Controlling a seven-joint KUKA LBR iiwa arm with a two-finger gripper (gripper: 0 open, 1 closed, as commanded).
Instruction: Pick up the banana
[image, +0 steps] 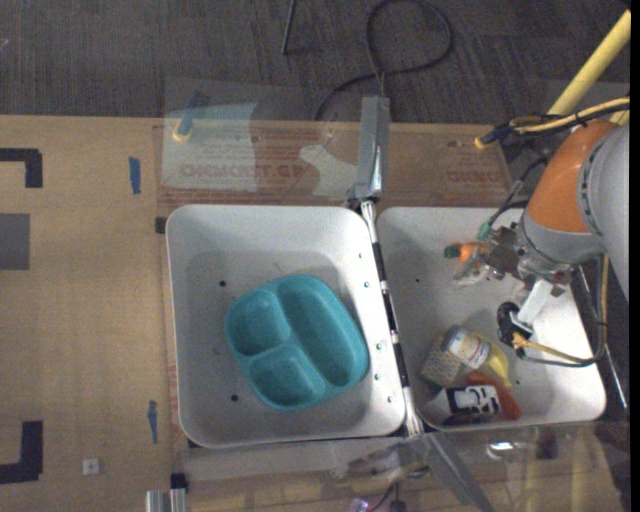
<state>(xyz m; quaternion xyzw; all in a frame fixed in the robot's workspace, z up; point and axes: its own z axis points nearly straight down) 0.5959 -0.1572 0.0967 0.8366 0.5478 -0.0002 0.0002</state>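
You've got two smooth white plastic bins on a matt, wood-look bench. The teal tray looks like smooth plastic with a slight sheen. The arm has a glossy orange band and satin grey shell, and the banana skin looks matt.

Single fixed camera above the bench, angled downward, taking in both white bins, arm entering from right
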